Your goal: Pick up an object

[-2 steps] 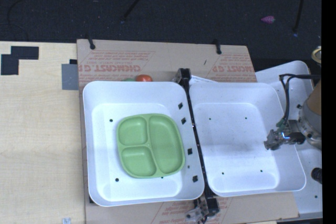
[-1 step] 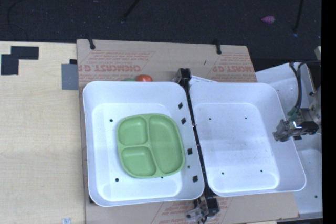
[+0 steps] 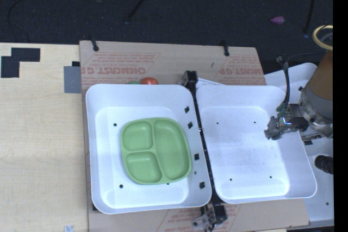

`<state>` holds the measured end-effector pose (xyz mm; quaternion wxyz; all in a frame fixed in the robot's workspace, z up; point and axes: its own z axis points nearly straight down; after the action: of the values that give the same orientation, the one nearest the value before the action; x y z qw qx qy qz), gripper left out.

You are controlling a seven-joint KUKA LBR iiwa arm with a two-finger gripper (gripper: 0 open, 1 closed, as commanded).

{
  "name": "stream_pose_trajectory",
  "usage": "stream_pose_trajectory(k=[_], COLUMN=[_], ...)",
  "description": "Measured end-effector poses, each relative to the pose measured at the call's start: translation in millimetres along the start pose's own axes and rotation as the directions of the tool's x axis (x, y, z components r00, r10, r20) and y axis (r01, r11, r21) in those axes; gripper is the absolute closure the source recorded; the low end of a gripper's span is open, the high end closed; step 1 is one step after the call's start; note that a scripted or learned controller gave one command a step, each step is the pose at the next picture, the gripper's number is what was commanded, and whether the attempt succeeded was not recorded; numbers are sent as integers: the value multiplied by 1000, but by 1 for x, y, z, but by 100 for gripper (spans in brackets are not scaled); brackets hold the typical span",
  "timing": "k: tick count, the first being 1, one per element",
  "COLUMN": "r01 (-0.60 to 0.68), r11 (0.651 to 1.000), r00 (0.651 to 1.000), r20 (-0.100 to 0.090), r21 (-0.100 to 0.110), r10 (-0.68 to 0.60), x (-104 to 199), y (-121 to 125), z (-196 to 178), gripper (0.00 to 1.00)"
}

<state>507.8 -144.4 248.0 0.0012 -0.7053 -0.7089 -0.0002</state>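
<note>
pale wood worktop [image 3: 38, 133] carries two white bins. left bin [image 3: 103, 111] holds a light green three-compartment plate [image 3: 156, 150], lying flat, centre-left of frame. tool [image 3: 273, 131] hangs over right bin [image 3: 244, 182], right edge; can't tell its opening, nothing visibly gripped.

Two white bins [image 3: 103, 117] on brown cardboard [image 3: 163, 65]

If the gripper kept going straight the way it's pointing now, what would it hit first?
The gripper seems to point down over the right bin, so it would probably meet that bin's bare white floor first. Depth is unclear from this slanted view.
</note>
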Motion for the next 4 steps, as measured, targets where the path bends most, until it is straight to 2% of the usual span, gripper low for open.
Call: stream_pose_trajectory(k=[2,4], r01=[0,-1], r11=[1000,1000], r00=[1000,1000], r20=[-1,1], r21=[3,0], r10=[0,1], x=[102,189], y=[17,62], z=[7,20], gripper=[100,100])
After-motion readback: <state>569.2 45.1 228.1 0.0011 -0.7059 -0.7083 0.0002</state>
